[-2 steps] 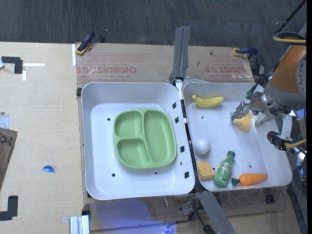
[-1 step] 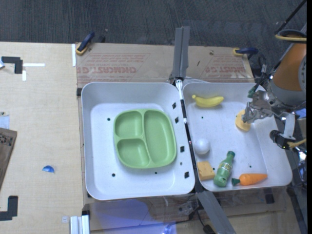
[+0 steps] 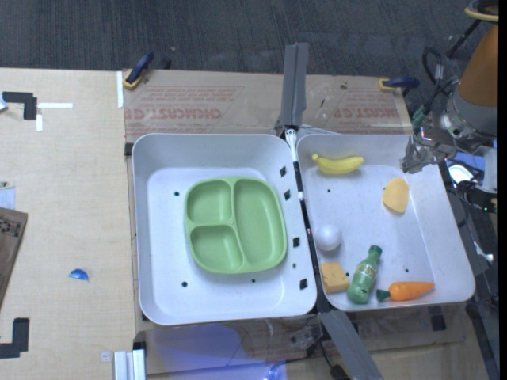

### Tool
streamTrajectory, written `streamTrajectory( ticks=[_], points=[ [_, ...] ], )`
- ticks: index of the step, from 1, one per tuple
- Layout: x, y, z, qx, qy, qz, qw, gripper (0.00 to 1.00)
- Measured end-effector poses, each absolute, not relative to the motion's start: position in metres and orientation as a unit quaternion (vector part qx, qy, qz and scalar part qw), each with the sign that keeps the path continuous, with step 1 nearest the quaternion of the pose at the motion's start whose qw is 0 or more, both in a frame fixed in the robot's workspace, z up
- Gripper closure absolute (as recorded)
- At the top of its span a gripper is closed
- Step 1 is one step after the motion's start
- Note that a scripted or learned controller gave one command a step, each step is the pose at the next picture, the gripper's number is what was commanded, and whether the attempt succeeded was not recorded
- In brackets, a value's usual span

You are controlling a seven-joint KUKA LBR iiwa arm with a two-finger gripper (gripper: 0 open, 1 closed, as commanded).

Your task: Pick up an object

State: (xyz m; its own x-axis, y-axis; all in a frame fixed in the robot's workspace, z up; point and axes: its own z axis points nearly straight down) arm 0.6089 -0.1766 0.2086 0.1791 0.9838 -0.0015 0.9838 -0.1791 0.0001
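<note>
The right bin (image 3: 432, 236) holds a yellow banana (image 3: 339, 164) at its far side, a pale yellow chip-like piece (image 3: 396, 195), a white ball (image 3: 327, 237), a tan cheese block (image 3: 334, 276), a green bottle (image 3: 364, 275) lying tilted, and an orange carrot (image 3: 410, 290) near the front rim. My gripper (image 3: 417, 157) hangs at the bin's far right corner, above and right of the pale yellow piece. Nothing shows between its fingers.
The left bin (image 3: 150, 212) carries a green three-compartment plate (image 3: 236, 224). A grey divider post (image 3: 294, 85) rises between the bins at the back. Cables and the arm's orange band (image 3: 482, 74) crowd the right edge. A blue clamp (image 3: 139, 68) sits on the cardboard behind.
</note>
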Motion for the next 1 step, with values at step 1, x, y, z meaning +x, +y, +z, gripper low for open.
streamTrajectory(
  ticks=[1],
  points=[
    [0.6092, -0.1765, 0.2166, 0.767, 0.642, -0.0017, 0.001, 1.0]
  ],
)
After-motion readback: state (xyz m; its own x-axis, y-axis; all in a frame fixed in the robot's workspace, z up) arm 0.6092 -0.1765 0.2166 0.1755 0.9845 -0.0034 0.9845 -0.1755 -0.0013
